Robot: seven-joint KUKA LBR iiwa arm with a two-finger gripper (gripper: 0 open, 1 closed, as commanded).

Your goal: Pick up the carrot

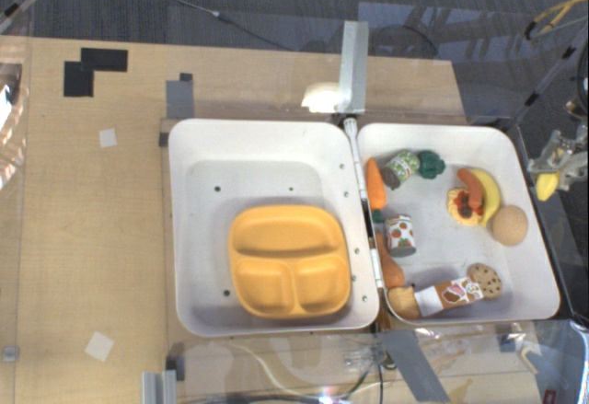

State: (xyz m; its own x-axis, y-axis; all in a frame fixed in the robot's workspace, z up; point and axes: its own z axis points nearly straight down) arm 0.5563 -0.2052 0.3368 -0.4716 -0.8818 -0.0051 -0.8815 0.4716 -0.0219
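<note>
The carrot [375,184] lies in the right bin [525,174], along its left wall near the divider, pointing up and down the view. Just right of it a small can [399,167] lies tilted beside a broccoli piece [429,165]; another can [400,236] stands below. A banana [486,195], a round beige ball [508,225] and a cookie [484,280] sit farther right. The left bin [198,167] holds a yellow divided tray [289,259]. Both rest on the wooden surface [83,236].

Carrot [375,184] in right bin [515,154]
</note>
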